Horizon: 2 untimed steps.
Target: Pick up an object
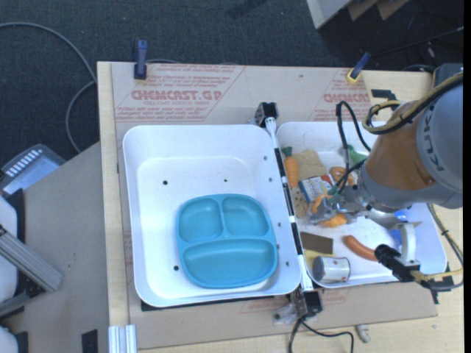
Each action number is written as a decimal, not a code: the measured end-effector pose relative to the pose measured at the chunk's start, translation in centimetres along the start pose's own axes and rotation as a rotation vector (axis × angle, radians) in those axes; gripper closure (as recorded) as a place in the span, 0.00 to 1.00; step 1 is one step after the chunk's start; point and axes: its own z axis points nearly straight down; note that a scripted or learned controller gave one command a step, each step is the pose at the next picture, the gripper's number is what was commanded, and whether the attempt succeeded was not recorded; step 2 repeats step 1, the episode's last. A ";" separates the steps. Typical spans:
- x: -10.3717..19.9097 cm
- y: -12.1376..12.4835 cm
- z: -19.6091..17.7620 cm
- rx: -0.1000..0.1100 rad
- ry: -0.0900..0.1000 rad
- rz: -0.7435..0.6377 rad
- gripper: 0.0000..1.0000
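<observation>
1. In the right bin (434, 259), the grey arm (412, 160) with its orange band reaches in from the right edge and bends down over the bin's middle, covering much of its far half.
2. The gripper (335, 210) sits low among the clutter near the bin's left wall; whether it is parted, closed or gripping anything cannot be told, since wrist and cables hide it.
3. Just beside the gripper, toward the left wall, lies a small packet with blue and white print (312, 189), resting on a tan card-like piece (307, 162).
4. An orange carrot-shaped toy (292, 170) lies along the left wall, near the far corner.
5. A dark brown flat block (317, 242) lies near the left wall, toward the near edge.
6. A silver can (330, 269) lies on its side in the near left corner, just beside the brown block.
7. An orange-red sausage-shaped piece (358, 247) lies near the near edge, right of the brown block and apart from the can.
8. The left bin (147, 153) holds a light blue divided plate (226, 239), set toward its near right corner.
9. Both bins rest side by side on a printed cardboard sheet (176, 90) covering the bench.
</observation>
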 end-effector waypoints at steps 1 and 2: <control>7.5 -1.6 -9.1 0.001 0.003 -0.002 1.00; 7.5 -1.6 -9.1 0.001 0.003 -0.002 1.00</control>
